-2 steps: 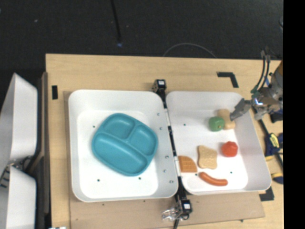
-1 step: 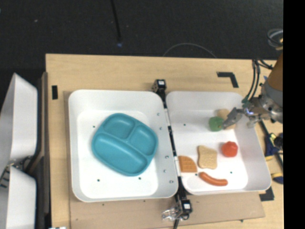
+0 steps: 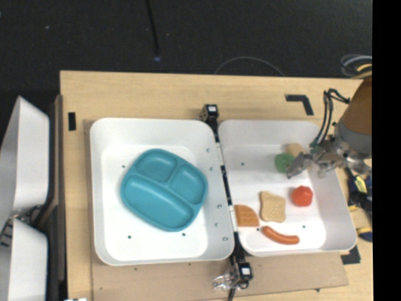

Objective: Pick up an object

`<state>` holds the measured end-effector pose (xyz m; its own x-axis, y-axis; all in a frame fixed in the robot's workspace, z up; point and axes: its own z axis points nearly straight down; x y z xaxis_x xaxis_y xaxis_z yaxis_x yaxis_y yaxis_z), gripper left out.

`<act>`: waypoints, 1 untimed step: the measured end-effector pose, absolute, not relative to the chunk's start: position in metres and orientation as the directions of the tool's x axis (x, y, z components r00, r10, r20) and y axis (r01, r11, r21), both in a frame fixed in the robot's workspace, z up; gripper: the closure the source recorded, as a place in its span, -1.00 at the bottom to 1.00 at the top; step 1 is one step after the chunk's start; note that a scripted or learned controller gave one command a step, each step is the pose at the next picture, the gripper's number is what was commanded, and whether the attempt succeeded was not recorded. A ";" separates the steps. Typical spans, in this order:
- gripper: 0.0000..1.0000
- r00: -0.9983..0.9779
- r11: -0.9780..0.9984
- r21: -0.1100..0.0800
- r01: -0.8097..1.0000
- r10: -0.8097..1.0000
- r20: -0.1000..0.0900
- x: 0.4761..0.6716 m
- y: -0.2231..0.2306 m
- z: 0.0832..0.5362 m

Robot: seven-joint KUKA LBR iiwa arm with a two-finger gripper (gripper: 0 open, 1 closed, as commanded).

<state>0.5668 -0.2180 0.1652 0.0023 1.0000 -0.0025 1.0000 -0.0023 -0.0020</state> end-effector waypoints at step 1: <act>-1.00 -0.003 0.003 -0.002 1.000 1.000 -0.002 0.572 -0.211 0.116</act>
